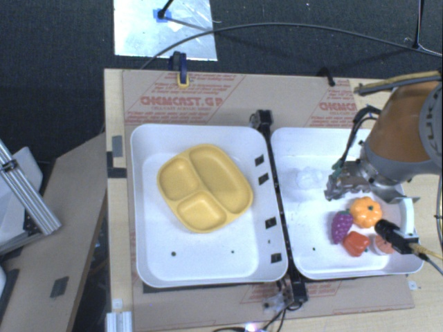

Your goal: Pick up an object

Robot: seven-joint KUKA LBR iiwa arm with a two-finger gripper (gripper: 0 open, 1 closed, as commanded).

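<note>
Cardboard covers the worktop [208, 92] under two white bins. Right bin [304, 151]: toy pumpkin [365, 211], grape bunch [341, 226], red toy [356, 243]. Tool [340, 185] sits just above the pumpkin; its state cannot be determined. Pumpkin likely light, rigid, smooth; grip across its widest part.

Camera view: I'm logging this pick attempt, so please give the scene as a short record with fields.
left bin: holds a yellow divided plate
right bin: holds purple grapes, an orange pumpkin and a red piece, clustered together
gripper: over the right bin, just up-left of the pumpkin
held: nothing seen between the fingers
</note>
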